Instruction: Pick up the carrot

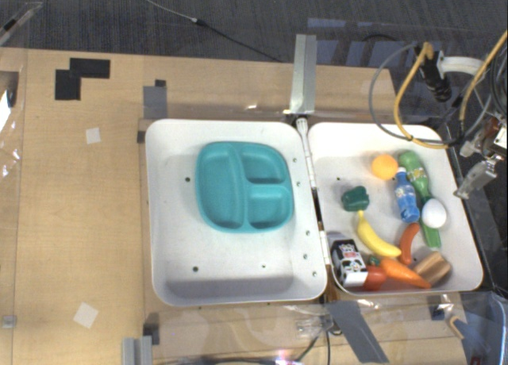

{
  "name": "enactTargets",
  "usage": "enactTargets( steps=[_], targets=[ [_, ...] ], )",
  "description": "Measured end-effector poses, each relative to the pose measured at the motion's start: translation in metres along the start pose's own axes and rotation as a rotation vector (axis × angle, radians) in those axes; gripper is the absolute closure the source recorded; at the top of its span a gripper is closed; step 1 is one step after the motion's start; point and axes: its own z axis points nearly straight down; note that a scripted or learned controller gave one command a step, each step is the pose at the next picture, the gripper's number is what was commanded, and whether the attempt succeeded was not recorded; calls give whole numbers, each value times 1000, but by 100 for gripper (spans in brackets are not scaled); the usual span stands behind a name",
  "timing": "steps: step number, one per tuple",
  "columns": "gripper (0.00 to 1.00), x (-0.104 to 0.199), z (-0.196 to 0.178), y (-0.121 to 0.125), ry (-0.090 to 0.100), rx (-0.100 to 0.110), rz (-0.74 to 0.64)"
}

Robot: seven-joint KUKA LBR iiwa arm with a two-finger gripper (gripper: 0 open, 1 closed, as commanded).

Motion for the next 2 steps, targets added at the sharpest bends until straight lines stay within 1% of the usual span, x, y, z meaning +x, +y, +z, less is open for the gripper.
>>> enactTargets(
  steps=[1,2],
  targets=[
    [0,-43,129,25,0,-1,111],
    [0,-42,169,2,0,-1,107]
  ],
)
